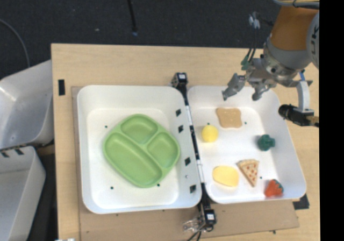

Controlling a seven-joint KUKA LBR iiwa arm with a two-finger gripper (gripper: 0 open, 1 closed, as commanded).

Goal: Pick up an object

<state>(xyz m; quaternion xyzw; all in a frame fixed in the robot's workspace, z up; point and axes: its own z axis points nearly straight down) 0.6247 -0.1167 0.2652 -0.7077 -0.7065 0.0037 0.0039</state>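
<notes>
My gripper (pixel 246 90) hangs over the back edge of the right bin (pixel 287 143), fingers spread apart and nothing between them. Just below it lies a tan toast slice (pixel 229 118). A yellow ball (pixel 209 133) sits left of centre in that bin. Nearer the front lie a yellow lemon-shaped piece (pixel 226 176) and a pizza slice (pixel 249 171). A dark green broccoli piece (pixel 265 142) rests toward the right wall, and a red strawberry (pixel 273 188) sits in the front right corner.
The left bin (pixel 91 127) holds a green divided plate (pixel 141 149). A black clip-studded divider (pixel 189 137) runs between the bins. The arm's orange band (pixel 293 22) stands above the right bin's back right corner. A white object (pixel 24 111) lies left of the bench.
</notes>
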